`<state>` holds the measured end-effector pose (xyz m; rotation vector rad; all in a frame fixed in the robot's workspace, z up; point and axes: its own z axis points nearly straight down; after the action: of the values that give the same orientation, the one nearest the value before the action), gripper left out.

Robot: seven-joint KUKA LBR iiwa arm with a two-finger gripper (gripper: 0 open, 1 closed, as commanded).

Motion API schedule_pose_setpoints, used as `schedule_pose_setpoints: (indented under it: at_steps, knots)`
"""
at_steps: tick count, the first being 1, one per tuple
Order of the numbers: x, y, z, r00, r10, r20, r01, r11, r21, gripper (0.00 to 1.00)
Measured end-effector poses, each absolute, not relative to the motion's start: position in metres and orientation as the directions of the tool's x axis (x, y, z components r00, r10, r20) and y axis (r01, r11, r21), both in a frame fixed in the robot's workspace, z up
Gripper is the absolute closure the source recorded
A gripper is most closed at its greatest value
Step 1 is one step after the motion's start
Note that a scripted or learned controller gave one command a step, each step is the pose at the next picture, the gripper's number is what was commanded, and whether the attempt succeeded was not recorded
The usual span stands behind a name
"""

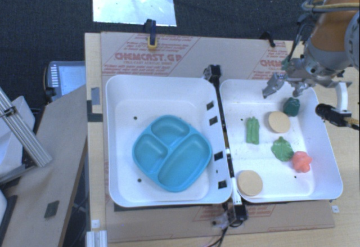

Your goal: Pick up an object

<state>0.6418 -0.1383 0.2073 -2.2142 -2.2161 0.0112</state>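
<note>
**End effector spread above the right bin's far corner**

Fingers (273, 86) of the end effector (286, 87) stand apart and grasp nothing; they hang over the far part of the right bin (323, 144), just above a dark green object (291, 107). The grey arm (332, 26) with its orange band reaches in from the right.

Six small things lie in the right bin. The dark green object sits nearest the end effector, touching or almost touching a tan disc (278, 122) just in front of it. A green ridged piece (252, 130) lies to the left of that disc, apart from it. A leafy green piece (282, 148) lies nearer the front, with an orange-pink piece (302, 162) just beside it on the right. A second tan disc (250, 183) rests at the front left corner, close to the divider between the bins.

The left bin (121, 105) holds a blue compartment plate (171, 152), lying flat and turned at an angle. Both bins rest on a brown sheet (169, 52) on the desk.
</note>
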Motion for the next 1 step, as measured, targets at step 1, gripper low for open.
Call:
schedule_pose_setpoints:
  at_steps: [1]
  knots:
    - [0.6441,-0.1378,0.2163,-0.003,1.000,0.000,1.000,0.003,0.002,0.00]
